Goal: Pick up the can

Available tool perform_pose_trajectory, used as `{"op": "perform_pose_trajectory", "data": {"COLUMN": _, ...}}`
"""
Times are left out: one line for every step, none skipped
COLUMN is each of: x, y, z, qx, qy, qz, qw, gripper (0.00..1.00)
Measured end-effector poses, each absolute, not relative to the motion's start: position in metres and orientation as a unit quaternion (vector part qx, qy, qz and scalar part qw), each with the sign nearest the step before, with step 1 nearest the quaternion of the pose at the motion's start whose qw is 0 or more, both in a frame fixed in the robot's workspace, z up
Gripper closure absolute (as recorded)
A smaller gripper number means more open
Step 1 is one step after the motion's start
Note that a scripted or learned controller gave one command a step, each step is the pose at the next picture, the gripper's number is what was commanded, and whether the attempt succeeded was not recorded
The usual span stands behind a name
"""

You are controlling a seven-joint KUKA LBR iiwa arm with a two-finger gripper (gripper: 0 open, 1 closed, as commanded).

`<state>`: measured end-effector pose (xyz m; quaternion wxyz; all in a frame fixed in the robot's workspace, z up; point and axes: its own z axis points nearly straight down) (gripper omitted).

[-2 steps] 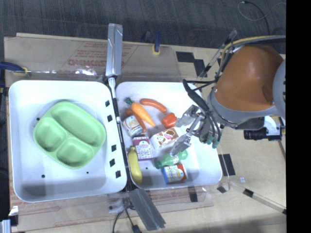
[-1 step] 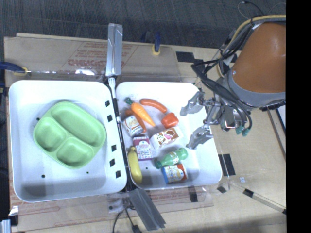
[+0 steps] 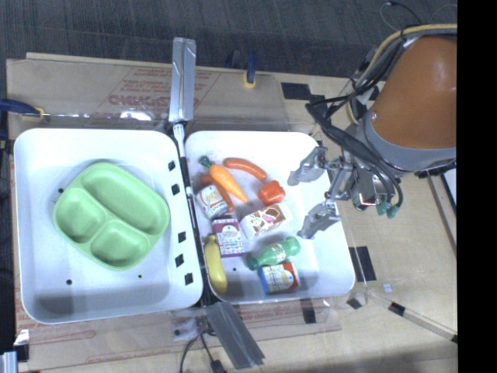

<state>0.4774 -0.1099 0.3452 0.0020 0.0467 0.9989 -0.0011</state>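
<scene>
Pincer (image 3: 314,197) spread wide above the right bin; the can (image 3: 279,277) sits touching the green bottle (image 3: 276,252), so it may snag that instead.

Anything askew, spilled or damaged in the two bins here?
Nothing spilled or damaged. The toy groceries lie jumbled in the right white bin, the small can on its side by the green bottle. The green divided plate sits skewed in the left bin.
</scene>
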Motion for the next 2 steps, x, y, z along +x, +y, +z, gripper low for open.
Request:
{"op": "perform_pose_trajectory", "data": {"x": 0.478, "y": -0.104, "z": 0.278, "qx": -0.226, "qy": 0.974, "qz": -0.0003, "qw": 0.0, "gripper": 0.0}}
{"op": "perform_pose_trajectory", "data": {"x": 0.503, "y": -0.071, "z": 0.284, "qx": -0.222, "qy": 0.975, "qz": -0.0007, "qw": 0.001, "gripper": 0.0}}
